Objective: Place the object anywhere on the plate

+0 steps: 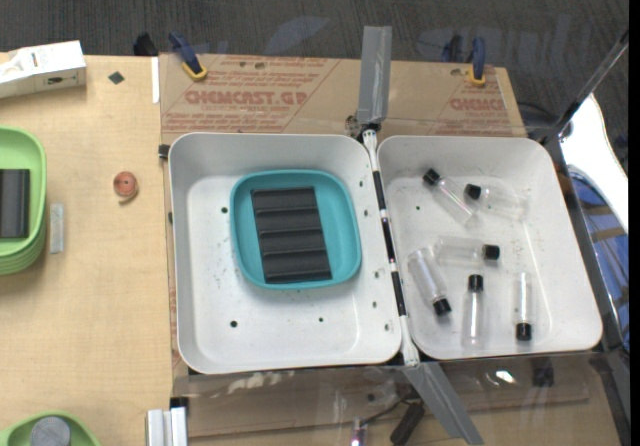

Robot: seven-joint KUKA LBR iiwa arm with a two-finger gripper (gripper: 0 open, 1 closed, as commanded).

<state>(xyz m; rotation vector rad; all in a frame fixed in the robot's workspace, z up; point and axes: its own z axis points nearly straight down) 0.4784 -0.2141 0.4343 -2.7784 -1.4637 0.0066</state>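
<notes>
Two shallow white bins sat side by side on the bench. The left bin (200, 264) held one teal plate (245, 234) with rounded corners, near the bin's middle. On the plate lay one black ribbed block (290, 234) with four ridges running across it.

The right bin (560, 264) held six clear vials with black caps, all lying on their sides and well apart from the plate. One vial (445, 189) lay near the upper left, with a second (495, 198) just beside it. A third (462, 252) lay across the middle. The fourth (428, 284), fifth (473, 306) and sixth (521, 306) lay along the lower part. Which of them was the object to be placed could not be told.

How the claw stood could not be told.

Behind the bins lay one printed cardboard sheet (260, 94), pinned by two clamps (187, 56). On the wooden bench (90, 314) to the left stood one stack of green trays (25, 159), one small reddish disc (124, 184) and one white box (40, 67).
</notes>
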